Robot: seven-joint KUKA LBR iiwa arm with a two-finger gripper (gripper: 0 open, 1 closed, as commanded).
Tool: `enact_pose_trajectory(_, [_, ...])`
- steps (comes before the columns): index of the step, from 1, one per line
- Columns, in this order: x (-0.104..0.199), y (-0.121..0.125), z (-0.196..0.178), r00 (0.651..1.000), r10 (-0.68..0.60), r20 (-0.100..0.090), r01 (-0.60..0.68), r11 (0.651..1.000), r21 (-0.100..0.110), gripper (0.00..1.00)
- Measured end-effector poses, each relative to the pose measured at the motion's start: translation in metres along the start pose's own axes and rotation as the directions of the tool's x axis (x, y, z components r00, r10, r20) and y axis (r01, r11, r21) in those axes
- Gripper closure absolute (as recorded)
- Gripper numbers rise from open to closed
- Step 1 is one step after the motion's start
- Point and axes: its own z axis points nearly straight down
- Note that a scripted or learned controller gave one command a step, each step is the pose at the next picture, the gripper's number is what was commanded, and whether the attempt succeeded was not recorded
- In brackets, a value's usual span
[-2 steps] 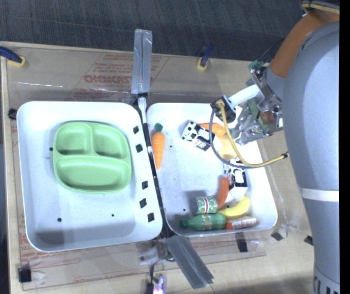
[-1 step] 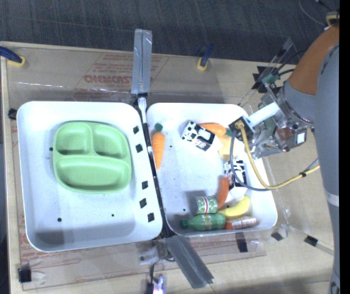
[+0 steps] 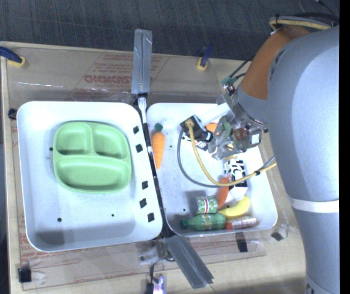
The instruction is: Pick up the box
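A small white box with black patches (image 3: 236, 169) lies in the right bin (image 3: 175, 222), near its right wall. My gripper (image 3: 219, 141) hangs over the upper middle of that bin, just up and left of the box, with a yellow cable (image 3: 190, 170) looping below it. The wrist hardware hides what lies straight under the gripper. A bit of something orange (image 3: 212, 127) peeks out beside it.
A carrot (image 3: 158, 149) lies by the right bin's left wall. A second carrot (image 3: 223, 193), a can (image 3: 207, 204), a banana (image 3: 238, 207) and a green bottle (image 3: 204, 223) crowd the near right corner. The left bin (image 3: 34, 225) holds a green divided plate (image 3: 92, 157).
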Motion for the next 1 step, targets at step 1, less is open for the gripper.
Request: enact_pose_trajectory(1, [0.0007,-0.001,-0.0093,1.0,-0.008,0.003,0.008,1.0,0.003,1.0])
